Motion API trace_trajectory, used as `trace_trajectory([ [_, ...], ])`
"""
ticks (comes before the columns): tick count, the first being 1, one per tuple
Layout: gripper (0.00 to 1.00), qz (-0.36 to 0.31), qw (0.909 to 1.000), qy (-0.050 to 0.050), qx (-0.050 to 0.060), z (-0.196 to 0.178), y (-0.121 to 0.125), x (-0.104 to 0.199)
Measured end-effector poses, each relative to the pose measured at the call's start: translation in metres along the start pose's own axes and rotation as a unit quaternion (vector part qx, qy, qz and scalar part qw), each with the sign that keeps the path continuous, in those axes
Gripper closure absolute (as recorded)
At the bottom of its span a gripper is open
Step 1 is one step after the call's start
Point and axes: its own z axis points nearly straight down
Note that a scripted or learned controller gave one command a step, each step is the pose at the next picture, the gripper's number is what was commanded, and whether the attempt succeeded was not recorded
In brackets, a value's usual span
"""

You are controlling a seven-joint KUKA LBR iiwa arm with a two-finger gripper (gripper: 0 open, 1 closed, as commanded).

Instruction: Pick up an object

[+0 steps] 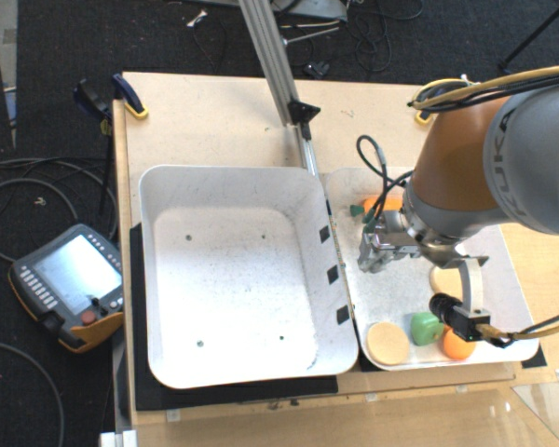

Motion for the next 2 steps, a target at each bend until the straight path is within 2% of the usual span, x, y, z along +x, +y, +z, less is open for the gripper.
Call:
trace_trajectory([
  [1, 1.00, 0.000, 1.0000, 0.000, 0.000, -0.002, 0.005, 0.053],
  [2, 1.00, 0.000, 1.0000, 0.000, -0.001, -0.017, 0.023, 0.109],
])
